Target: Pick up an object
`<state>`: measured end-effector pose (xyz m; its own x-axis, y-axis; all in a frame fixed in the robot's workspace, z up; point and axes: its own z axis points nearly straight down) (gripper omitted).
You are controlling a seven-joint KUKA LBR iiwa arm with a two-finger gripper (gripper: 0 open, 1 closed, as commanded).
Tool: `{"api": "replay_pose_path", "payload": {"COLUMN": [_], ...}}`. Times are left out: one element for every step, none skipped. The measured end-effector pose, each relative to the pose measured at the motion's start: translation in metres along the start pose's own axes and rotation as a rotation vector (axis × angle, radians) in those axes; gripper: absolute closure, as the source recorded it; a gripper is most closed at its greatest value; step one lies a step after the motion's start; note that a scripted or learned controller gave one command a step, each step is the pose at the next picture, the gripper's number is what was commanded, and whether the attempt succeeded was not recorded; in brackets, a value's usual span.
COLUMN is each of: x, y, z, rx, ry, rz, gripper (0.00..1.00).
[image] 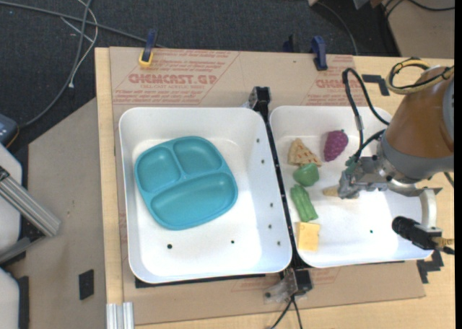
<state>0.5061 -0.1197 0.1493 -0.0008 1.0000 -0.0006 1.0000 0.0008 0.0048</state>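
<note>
In the camera view nothing looks picked yet, and every candidate lies in the right bin (375, 244). A purple grape bunch (335, 144) sits toward the far edge. A tan wedge (302, 153), a green pepper (306, 174), a green pod (304, 203) and a yellow cheese block (308, 235) run along the left wall. The gripper (349, 185) hangs low over the bin's middle, the arm reaching in from the right edge. Whether it is spread or pressed together, I cannot tell. The left bin (144, 248) carries a teal divided plate (186, 182).

Right bin: purple grapes (335, 144), pizza slice (302, 153), green pepper (306, 174), cucumber (304, 203), cheese (308, 236).
</note>
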Motion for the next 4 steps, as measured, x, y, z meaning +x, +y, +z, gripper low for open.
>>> {"api": "replay_pose_path", "payload": {"x": [0.007,0.005,0.005,0.057], "y": [0.003,-0.004,-0.003,-0.007], "z": [-0.046,-0.094,-0.146,-0.132], "rx": [-0.001,-0.001,-0.002,0.007], "ry": [0.000,0.000,-0.001,0.004], "rz": [-0.001,0.000,-0.001,-0.004], "gripper": [1.00,1.00,1.00,1.00]}}
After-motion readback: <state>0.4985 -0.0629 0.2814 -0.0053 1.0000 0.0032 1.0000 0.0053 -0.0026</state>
